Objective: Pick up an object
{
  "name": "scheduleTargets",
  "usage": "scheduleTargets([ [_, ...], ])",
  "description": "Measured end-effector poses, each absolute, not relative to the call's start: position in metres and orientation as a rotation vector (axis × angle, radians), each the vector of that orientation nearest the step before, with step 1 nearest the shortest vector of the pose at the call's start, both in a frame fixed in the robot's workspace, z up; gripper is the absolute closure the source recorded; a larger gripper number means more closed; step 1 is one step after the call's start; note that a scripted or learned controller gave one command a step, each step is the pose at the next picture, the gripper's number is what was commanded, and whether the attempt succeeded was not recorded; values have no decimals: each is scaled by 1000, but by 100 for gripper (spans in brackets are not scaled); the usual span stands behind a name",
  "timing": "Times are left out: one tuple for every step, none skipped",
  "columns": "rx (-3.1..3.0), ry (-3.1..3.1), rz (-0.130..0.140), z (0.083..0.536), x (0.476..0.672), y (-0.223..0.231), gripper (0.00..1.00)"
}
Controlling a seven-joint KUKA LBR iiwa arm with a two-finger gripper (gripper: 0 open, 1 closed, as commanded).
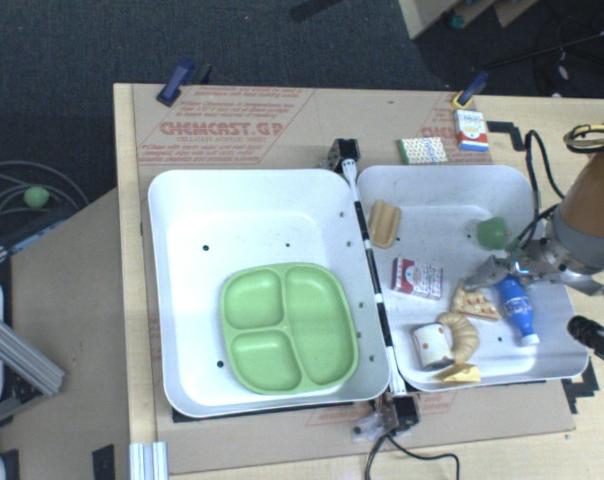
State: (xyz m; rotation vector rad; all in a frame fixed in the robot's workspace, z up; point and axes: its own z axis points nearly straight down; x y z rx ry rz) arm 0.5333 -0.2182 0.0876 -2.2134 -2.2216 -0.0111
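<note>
Below, as I watched from my remote station, the pincer sat low in the right bin, just above a blue bottle; I could not tell how it stood. Near the bottle lay a cracker, a croissant, a red-and-white packet and a green ball. A green divided plate lay in the left bin on the worktop.

Smooth white plastic bins — a matt green plastic plate — a wood bench.
</note>
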Motion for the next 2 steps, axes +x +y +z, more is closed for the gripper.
scheduleTargets([
  [-2221,-2227,-13,99,535,-220,100],
  [-2218,-2225,-5,141,576,-120,100],
])
